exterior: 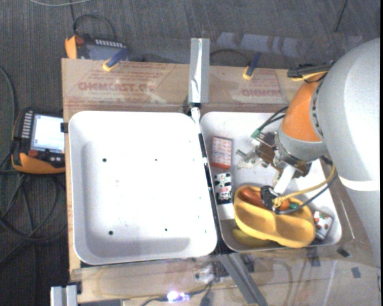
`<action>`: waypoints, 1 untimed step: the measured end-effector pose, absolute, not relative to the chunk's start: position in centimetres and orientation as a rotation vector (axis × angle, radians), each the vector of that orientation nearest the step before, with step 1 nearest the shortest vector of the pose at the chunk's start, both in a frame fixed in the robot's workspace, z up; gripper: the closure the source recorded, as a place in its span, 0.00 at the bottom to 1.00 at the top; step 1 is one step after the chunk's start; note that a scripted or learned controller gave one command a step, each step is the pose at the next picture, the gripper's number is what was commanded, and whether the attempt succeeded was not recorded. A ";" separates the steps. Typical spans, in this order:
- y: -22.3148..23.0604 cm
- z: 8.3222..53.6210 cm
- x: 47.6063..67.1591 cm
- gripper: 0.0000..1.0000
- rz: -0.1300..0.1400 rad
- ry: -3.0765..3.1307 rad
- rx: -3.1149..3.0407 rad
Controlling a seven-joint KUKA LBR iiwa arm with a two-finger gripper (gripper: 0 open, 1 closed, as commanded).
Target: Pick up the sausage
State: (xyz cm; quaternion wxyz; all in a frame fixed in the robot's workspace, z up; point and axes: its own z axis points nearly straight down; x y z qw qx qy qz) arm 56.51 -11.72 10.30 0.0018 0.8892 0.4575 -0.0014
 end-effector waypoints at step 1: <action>-12.0 9.2 53.4 0.00 0.030 1.515 2.732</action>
